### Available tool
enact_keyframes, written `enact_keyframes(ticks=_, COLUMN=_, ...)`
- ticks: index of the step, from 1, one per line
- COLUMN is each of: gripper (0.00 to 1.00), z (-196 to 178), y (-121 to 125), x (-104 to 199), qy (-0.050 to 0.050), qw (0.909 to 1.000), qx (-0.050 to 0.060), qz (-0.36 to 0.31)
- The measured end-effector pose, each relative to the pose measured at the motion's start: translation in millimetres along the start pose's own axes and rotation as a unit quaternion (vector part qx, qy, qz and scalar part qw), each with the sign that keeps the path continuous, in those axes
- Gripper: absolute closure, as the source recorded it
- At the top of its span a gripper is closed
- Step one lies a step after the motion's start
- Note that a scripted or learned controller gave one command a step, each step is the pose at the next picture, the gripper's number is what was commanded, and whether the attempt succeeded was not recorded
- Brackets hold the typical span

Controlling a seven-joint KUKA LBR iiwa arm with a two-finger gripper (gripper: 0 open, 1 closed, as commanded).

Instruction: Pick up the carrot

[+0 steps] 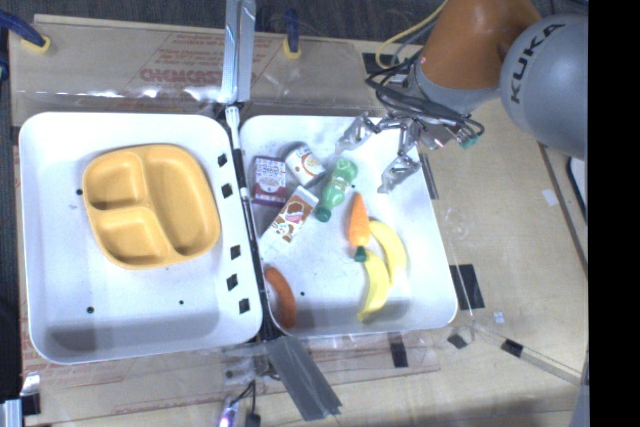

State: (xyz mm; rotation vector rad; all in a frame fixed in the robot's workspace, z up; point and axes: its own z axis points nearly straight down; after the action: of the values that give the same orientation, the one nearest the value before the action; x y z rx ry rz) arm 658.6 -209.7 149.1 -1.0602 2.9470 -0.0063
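Orange carrot [357,222] lying in right bin [430,215], green end pointing toward near edge, touching bananas [385,267] on its right, green bottle [335,188] just beside on its left. Fingers [400,172] apart, clamped on nothing, hovering over back right part of same bin, near carrot but not touching. Yellow divided plate [150,205] in left bin [50,315].

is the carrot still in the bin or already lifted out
In the bin. The carrot lies flat on the floor of the right bin, touching the banana, with the gripper above it and apart.
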Motion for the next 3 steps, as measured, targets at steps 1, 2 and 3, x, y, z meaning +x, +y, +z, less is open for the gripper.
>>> enact_keyframes(ticks=1, gripper=0.0, z=-63, y=9, x=9, qy=0.0, qw=0.9986, qx=0.0, qz=-0.053)
enact_keyframes(ticks=2, gripper=0.0, z=-6, y=17, x=17, qy=0.003, qw=0.9919, qx=-0.004, qz=-0.127)
enact_keyframes(ticks=3, gripper=0.0, z=8, y=39, x=43, qy=0.003, qw=0.9687, qx=-0.006, qz=-0.248)
